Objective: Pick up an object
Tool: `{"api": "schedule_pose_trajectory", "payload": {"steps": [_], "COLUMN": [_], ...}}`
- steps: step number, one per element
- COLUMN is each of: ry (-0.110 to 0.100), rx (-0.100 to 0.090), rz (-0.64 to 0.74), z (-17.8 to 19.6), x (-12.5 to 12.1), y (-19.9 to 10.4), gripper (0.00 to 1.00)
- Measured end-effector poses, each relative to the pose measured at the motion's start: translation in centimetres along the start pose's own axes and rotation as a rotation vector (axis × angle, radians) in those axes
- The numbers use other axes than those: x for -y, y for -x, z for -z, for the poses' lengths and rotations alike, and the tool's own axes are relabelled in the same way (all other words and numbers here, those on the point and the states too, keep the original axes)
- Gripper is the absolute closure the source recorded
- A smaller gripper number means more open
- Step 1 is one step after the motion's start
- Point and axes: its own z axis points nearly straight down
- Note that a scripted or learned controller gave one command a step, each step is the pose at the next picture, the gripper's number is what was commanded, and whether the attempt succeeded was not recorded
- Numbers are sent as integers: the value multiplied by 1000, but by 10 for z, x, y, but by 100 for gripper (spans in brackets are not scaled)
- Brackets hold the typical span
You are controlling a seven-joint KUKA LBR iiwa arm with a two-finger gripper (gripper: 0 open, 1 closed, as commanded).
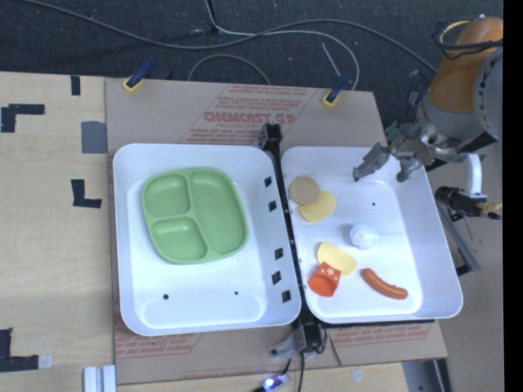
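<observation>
Judging by how things lie, the pick has not yet been made: every item sits on the floor of the right bin (pixel 425 219), and nothing is lifted. The arm (pixel 462 80) reaches in from the right, and its claw (pixel 384 167) hovers over the bin's upper right corner with its two fingers (pixel 365 167) spread apart, released and holding nothing. It touches none of the objects; the nearest of them lie well below and to the left of it.

The candidates are a tan round piece (pixel 305 189) resting just above and touching a yellow disc (pixel 319 207), a small white lump (pixel 364 236) near the middle, a yellow chip-like piece (pixel 337 257) overlapping a red fries carton (pixel 324 280), and a sausage (pixel 384 284) lying alone toward the lower right. The left bin (pixel 131 243) holds a green divided plate (pixel 194 215). Both bins sit on a cardboard-covered surface (pixel 245 113).

What is left, as I read it, is everything: choosing a target, descending, closing, and lifting.
</observation>
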Motion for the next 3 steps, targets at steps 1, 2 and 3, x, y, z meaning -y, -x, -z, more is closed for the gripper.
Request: {"api": "schedule_pose_trajectory", "payload": {"steps": [1, 2, 3], "ry": [14, 8, 15], "rx": [3, 2, 5], "rz": [3, 4, 5], "z": [9, -55, -107], "x": [-3, 0, -1], "y": [0, -6, -7], "gripper": [0, 0, 0]}}
